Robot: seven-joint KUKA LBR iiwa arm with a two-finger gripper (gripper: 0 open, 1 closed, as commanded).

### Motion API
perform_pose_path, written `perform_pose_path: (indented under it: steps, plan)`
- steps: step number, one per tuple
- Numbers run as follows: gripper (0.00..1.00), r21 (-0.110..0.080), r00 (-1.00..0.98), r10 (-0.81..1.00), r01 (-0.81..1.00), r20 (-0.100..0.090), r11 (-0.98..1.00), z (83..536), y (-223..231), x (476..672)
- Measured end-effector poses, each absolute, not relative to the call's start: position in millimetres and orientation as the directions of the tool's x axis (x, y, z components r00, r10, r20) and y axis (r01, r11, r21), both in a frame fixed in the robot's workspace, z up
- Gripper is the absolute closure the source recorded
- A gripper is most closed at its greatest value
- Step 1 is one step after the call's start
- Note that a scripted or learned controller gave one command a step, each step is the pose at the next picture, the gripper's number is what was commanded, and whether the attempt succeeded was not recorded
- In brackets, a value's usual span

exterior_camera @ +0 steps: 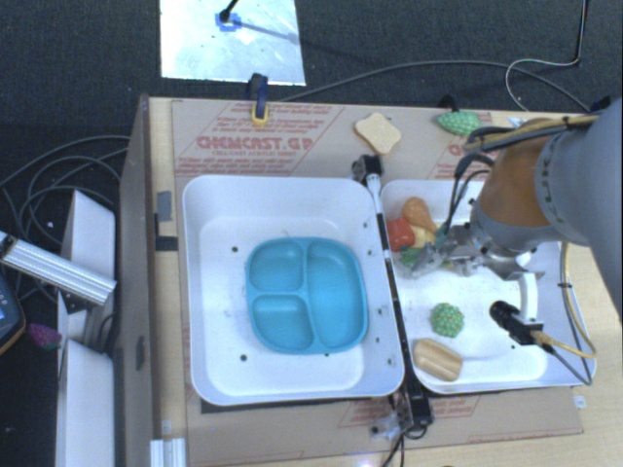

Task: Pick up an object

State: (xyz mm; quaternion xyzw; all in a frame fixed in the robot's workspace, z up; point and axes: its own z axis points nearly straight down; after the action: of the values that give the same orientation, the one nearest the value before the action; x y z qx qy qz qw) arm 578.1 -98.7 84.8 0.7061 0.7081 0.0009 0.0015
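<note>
In the right bin (545,368) lie several toy foods. An orange piece (417,212) and a red piece (400,233) sit at the bin's upper left, with a small green piece (413,256) just below them. A bumpy green ball (447,319) lies lower down, and a tan bread roll (437,359) rests near the front wall. My gripper (435,258) is down in this bin, right beside the small green piece and just right of the red one. The grey arm with its orange band (511,188) hides the bin's upper right part.
The left bin (209,358) holds a blue divided plate (307,295). On the cardboard behind the bins lie a tan toast slice (378,132) and a green toy (458,122). A yellow and blue clamp (258,100) stands at the bench's back edge. Cables run around the bench.
</note>
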Motion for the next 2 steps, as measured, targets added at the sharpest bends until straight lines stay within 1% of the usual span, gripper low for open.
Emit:
perform_pose_path:
  steps: [1,2]
  plan:
    - [0.00,0.000,-0.001,1.000,1.000,0.000,0.001,84.0,-92.2,514.3]
    - [1.00,0.003,-0.002,1.000,1.000,0.000,0.002,94.7,-91.9,515.5]
